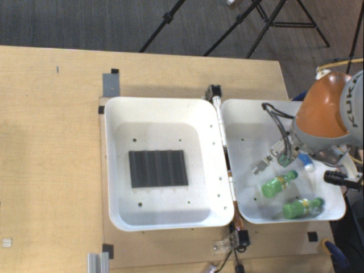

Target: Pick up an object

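Nearest me, I see 2 green bottles in the right bin [250,118]: one [302,207] at its front edge, another [278,185] just behind. Above them hangs the gripper [280,154]; I cannot tell its fingers' state. The left bin [153,110] holds a dark ribbed block [158,168].

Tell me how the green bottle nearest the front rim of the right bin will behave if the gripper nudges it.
The green bottle lies on its side on the right bin floor, so a nudge across its length would probably roll it. It looks like small clear plastic, likely light and somewhat slippery. The bin's front rim is close, which should stop a roll that way.
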